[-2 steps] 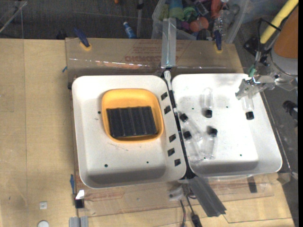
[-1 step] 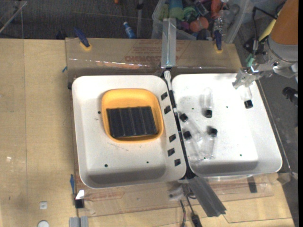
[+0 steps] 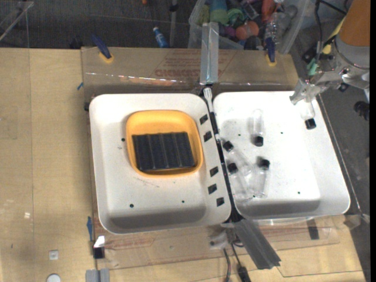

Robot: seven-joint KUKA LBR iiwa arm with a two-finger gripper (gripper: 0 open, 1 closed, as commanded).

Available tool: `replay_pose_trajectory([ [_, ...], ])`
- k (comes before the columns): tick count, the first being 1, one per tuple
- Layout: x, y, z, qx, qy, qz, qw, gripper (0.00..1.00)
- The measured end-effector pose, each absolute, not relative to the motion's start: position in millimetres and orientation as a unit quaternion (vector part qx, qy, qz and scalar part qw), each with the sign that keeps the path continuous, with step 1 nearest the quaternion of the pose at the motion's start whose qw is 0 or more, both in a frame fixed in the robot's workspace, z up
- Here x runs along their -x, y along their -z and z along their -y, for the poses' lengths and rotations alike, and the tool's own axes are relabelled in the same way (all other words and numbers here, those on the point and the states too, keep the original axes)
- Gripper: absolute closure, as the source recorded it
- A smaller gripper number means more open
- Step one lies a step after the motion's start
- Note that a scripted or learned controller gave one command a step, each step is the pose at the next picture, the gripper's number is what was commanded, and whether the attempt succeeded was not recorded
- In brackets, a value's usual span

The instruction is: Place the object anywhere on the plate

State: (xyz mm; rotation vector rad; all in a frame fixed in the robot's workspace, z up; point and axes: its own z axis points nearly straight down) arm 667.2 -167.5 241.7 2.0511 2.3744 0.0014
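An orange square plate (image 3: 161,122) with raised edges sits in the left white bin (image 3: 111,204). A black ridged rectangular object (image 3: 163,151) lies flat on the plate, covering its middle and front. My gripper (image 3: 306,91) hangs at the far right corner of the right bin (image 3: 329,187), well away from the plate. Nothing shows in its grasp.
Several small clear pieces with black caps (image 3: 257,138) lie scattered in the left half of the right bin. Another small black piece (image 3: 309,123) sits just below the gripper. A clear tub of colourful toys (image 3: 247,7) stands behind the bins. A metal divider (image 3: 207,57) runs between them.
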Motion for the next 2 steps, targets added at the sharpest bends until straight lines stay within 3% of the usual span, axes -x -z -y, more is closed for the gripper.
replay_pose_trajectory([
  [2, -667.8, -282.9, 182.5, -0.600, -0.0005, -0.800, 0.002, 1.00],
])
